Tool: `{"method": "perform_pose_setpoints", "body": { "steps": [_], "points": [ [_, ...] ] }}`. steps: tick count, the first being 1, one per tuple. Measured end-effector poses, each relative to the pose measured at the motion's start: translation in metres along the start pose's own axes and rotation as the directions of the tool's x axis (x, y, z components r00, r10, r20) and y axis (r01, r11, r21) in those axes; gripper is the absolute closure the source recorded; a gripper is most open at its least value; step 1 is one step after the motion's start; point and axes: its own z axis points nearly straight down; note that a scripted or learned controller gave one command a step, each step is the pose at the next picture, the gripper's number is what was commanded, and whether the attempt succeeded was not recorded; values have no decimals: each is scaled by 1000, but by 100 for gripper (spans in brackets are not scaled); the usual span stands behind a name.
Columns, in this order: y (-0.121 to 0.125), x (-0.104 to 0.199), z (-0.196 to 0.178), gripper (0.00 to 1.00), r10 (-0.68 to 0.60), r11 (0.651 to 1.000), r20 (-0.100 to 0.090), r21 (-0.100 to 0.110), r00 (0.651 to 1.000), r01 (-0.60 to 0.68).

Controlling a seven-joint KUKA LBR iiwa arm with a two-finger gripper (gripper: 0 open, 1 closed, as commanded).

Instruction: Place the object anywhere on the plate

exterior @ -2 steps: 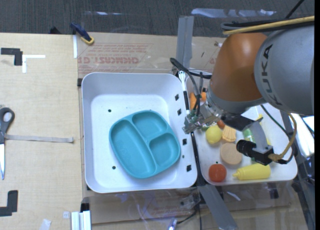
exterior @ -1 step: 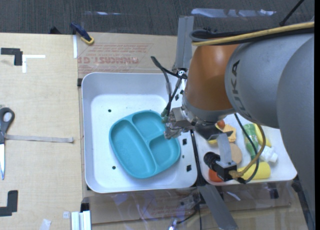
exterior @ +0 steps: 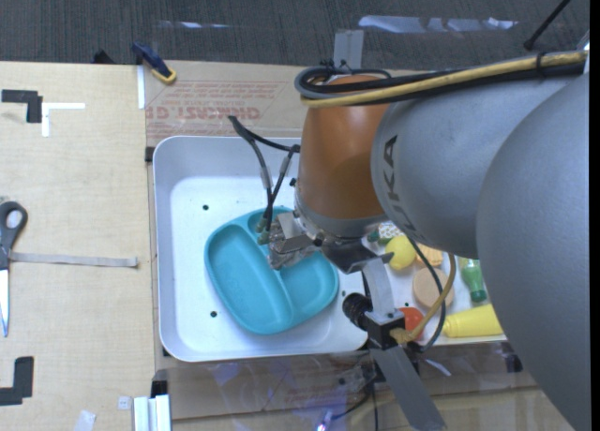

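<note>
Blue plastic, the plate [exterior: 262, 284] lies in the left white bin [exterior: 178, 232], its long axis running from upper left to lower right, with a ridge splitting it into compartments. Which thing is meant to go onto it cannot be told. Beside it, the right bin [exterior: 469, 343] holds a heap of toy food mostly hidden under the arm: a yellow lemon-like piece [exterior: 401, 251], a tan disc [exterior: 433, 287], a green bit [exterior: 472, 281], a yellow corn-like piece [exterior: 473, 323] and a small red-orange thing [exterior: 409, 317]. Black cables [exterior: 258, 153] trail down over the bin's upper wall. Hanging low over the plate's upper edge, the gripper [exterior: 284, 244] sits under the orange band [exterior: 337, 162]; whether it is clenched, released or grasping anything cannot be told. Scissors [exterior: 7, 260] lie far left on the wooden bench [exterior: 75, 185].
</note>
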Motion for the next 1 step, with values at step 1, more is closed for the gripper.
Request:
{"method": "perform_pose_setpoints", "body": {
  "steps": [1],
  "points": [
    [0,0,0,0,0,1000,0,0,1000,0]
  ]
}}
